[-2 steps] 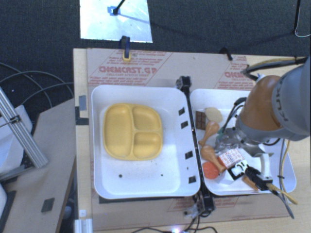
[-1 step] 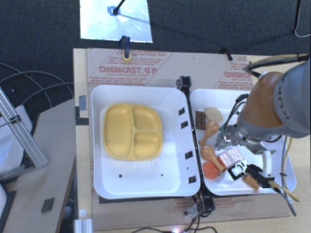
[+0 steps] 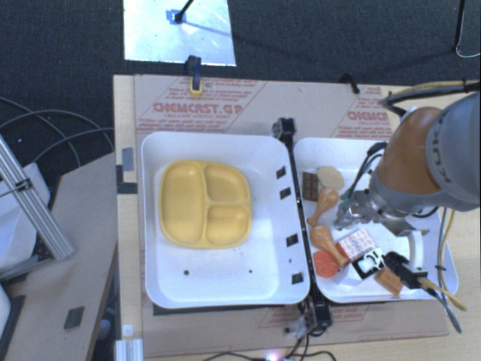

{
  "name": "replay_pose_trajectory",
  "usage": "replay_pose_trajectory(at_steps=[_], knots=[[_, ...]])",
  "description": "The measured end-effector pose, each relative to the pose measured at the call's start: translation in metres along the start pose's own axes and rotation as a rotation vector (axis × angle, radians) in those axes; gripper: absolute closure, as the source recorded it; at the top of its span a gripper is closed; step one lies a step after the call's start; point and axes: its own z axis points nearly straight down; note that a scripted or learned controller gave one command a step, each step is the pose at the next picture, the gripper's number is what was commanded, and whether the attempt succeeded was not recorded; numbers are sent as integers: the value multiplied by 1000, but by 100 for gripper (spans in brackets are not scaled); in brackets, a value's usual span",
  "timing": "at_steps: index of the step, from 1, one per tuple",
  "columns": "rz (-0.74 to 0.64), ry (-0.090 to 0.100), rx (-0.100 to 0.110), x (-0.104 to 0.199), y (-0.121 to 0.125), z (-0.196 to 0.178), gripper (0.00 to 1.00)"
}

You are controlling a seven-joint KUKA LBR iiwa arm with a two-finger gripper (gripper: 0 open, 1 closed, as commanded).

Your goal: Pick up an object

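Arm (image 3: 421, 164) reaches in from the right and hangs over the right bin (image 3: 366, 150), gripper (image 3: 348, 215) low over the left half of the bin, about midway between far and front edges. Gripper state: cannot tell, the wrist hides it from this angle.

Right bin holds the loose items:
- Brown block (image 3: 310, 186) against the left wall toward the far left corner, cream round piece (image 3: 330, 177) just beside it on the right.
- Tan drumstick (image 3: 325, 203) below those, lying at a slant, close to the gripper's left side; touching or not, cannot tell.
- Second drumstick (image 3: 328, 241) nearer the front, along the left wall. Red disc (image 3: 325, 263) touches its lower end near the front left corner.
- Red and white packet (image 3: 357, 242) just in front of the gripper, between the second drumstick and a black and white piece (image 3: 368, 263) that sits toward the front edge.
- Orange block (image 3: 388, 281) by the front edge, right of that piece.

Left bin (image 3: 225, 280) carries one yellow divided tray (image 3: 204, 203), three compartments, lying flat in the left part of the bin, well apart from the gripper. Both bins sit on a printed cardboard sheet (image 3: 225, 107) on the bench
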Motion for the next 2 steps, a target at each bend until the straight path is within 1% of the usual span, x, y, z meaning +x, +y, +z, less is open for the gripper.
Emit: replay_pose_trajectory(at_steps=[2], knots=[[-1,1,-5,0,2,-20,100]])
